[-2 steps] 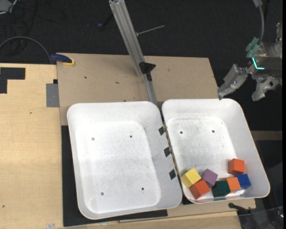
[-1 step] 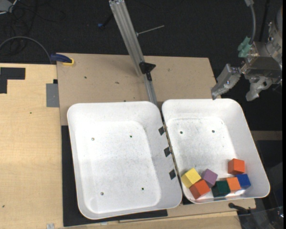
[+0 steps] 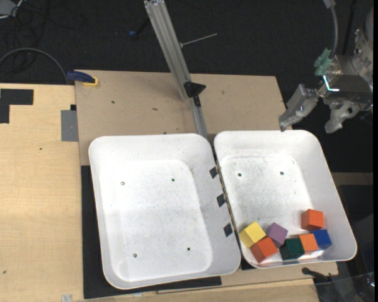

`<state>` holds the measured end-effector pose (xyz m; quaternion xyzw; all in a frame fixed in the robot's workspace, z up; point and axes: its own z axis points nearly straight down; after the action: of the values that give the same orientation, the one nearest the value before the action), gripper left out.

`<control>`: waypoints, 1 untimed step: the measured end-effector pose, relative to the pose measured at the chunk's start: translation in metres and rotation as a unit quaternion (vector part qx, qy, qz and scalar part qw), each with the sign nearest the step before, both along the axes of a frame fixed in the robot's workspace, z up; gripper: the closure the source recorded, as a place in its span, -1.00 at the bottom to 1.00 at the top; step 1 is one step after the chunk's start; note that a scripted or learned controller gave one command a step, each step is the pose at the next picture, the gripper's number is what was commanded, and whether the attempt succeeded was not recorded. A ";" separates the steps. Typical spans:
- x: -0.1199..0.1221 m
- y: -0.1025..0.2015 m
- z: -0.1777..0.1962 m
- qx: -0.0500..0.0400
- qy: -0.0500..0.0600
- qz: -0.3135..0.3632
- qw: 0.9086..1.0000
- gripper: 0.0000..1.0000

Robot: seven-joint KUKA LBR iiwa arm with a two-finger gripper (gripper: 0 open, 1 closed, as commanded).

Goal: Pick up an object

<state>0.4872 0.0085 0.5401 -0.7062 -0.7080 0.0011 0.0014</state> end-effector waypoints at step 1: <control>0.001 0.001 0.010 0.000 0.001 0.002 1.000 1.00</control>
<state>0.4879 0.0097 0.5499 -0.7045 -0.7097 0.0015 0.0022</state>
